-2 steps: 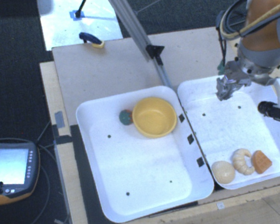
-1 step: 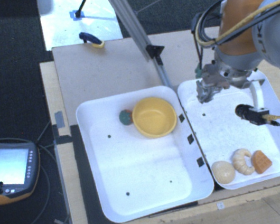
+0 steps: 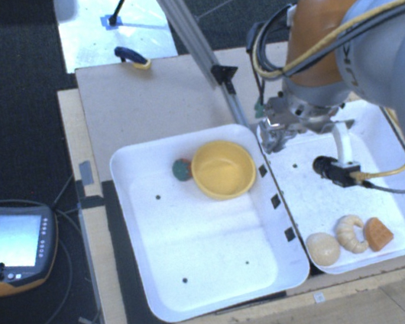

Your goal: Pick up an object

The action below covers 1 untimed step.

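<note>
A yellow bowl [image 3: 223, 169] sits at the back of the left bin [image 3: 206, 273], with a small dark green object [image 3: 181, 169] touching its left side. Along the front edge of the right bin [image 3: 393, 186] lie a beige rounded piece [image 3: 323, 248], a croissant-shaped piece [image 3: 350, 234] and an orange block [image 3: 377, 233]. My gripper [image 3: 270, 137] hangs over the back left corner of the right bin, close to the wall between the bins and just right of the bowl. Nothing shows in its grasp.
A black fitting on a yellow cable [image 3: 334, 170] hangs from the wrist over the right bin's middle. A slanted metal pole [image 3: 192, 35] reaches down to the bins' back edge. A teach pendant [image 3: 8, 246] lies off the bench at left.
</note>
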Available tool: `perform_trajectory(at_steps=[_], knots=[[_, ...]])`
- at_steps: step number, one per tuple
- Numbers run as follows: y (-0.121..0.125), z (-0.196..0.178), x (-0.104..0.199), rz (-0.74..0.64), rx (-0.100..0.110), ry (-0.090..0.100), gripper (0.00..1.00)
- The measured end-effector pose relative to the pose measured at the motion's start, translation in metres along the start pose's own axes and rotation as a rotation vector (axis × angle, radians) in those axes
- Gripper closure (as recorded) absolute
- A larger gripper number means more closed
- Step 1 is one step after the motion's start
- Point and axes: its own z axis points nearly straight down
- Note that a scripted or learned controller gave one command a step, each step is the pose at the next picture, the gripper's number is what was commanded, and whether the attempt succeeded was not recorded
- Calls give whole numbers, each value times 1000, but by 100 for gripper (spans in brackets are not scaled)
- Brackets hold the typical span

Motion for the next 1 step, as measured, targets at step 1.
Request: perform_trajectory(at_steps=[1], knots=[[14, 3, 53, -1, 0, 0, 100]])
